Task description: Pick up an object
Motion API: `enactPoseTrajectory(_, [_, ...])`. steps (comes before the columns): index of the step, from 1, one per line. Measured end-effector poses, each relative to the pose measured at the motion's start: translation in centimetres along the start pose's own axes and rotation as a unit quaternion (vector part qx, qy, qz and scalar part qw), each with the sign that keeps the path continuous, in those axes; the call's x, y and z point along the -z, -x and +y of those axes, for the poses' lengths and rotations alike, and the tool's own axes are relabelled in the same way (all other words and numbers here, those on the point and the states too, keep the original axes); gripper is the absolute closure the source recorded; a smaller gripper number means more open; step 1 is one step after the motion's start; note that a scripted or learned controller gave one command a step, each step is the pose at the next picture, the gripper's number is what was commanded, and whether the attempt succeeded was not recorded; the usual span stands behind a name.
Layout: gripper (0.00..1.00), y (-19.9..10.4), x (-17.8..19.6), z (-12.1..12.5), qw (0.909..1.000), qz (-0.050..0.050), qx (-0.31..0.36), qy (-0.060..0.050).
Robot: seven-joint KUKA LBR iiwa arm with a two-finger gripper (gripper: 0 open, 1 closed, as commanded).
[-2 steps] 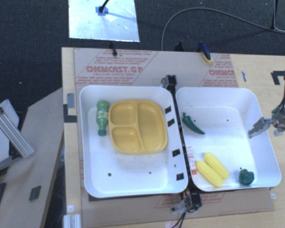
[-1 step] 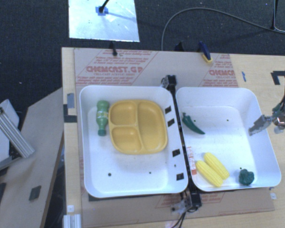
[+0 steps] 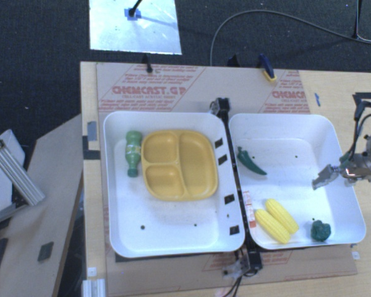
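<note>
While reaching in from the right, gripper [image 3: 326, 177] hangs over the right bin [image 3: 284, 129] near its right wall; cannot tell how the jaws stand. Nothing seen between them. Near the bin's front: two corn cobs [image 3: 276, 220], side by side, and broccoli [image 3: 320, 230]. Toward the divider: green pepper [image 3: 250, 161]. Across in the left bin [image 3: 120, 228]: yellow plate [image 3: 178, 164], green bottle [image 3: 133, 153] just beside it.
</note>
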State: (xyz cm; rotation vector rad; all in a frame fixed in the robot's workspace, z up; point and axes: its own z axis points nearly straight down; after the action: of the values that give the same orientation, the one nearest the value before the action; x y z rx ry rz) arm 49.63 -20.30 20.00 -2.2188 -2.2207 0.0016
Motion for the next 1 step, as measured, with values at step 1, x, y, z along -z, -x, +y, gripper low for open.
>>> enactPoseTrajectory(1, [0.00,-0.26,-6.28,0.08,1.0000,0.000,0.000,0.000])
